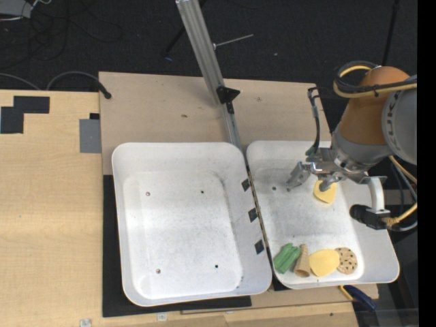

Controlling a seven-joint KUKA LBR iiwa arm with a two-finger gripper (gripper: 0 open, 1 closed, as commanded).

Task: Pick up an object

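My gripper (pixel 313 178) hangs over the right bin (pixel 286 157), in its upper half, with the fingers spread open. A small yellow piece (pixel 325 194) lies on the bin floor just below and right of the fingertips, and it is not held between them. Along the bin's front edge a green toy (pixel 287 256), a tan cone (pixel 302 260), a larger yellow piece (pixel 324 262) and a round cookie (pixel 346 259) lie in a row.
The left bin (pixel 177 159) sits beside the right one, joined by black clips (pixel 252 214). A slanted aluminium bar (pixel 204 53) rises behind the bins. Cables and a black fitting (pixel 371 216) hang beside the wrist at the right.
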